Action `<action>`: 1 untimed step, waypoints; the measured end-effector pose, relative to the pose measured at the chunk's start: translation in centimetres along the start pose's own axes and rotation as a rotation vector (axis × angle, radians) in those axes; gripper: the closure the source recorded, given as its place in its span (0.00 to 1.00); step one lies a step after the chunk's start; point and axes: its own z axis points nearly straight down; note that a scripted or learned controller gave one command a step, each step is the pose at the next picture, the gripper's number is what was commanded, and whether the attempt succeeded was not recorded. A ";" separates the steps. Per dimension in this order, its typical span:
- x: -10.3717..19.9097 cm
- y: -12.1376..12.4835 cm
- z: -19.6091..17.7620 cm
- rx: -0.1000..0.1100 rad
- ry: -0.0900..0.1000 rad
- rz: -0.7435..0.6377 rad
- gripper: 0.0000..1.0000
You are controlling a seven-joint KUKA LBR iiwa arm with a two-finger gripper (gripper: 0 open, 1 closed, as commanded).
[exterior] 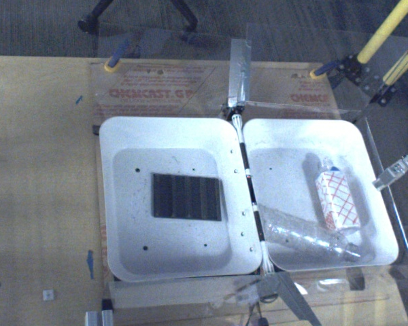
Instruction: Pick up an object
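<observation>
Two white bins sit side by side on the bench, with objects in both.

The left bin (115, 141) has a dark ribbed slab (187, 196) lying flat near the middle of its floor. The right bin (285, 131) has a red-and-white pouch (338, 199) lying lengthwise in its right half, and a clear tube (306, 235) slanting across the front, its right end just beside the pouch's near end. Whether the gripper is open or closed cannot be told.
</observation>
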 end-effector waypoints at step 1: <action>0.0 0.0 0.0 0.000 0.000 0.000 0.00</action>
